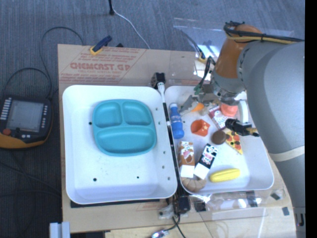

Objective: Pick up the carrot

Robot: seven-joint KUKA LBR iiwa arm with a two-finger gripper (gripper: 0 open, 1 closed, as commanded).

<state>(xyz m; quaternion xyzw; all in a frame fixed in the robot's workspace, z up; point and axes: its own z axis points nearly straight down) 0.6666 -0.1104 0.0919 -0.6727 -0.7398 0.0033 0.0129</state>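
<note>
Gripper (194, 103) hovers at the right bin's (257, 175) far edge, finger state unclear, over the carrot (198, 106); crowding toys risk a miss.

Even, bright overhead light washes the white bins (74, 182) almost to glare. Shadows are soft and short. The arm (277, 83) at 3 o'clock looks slightly blurred; the carpet stays dim.
</note>
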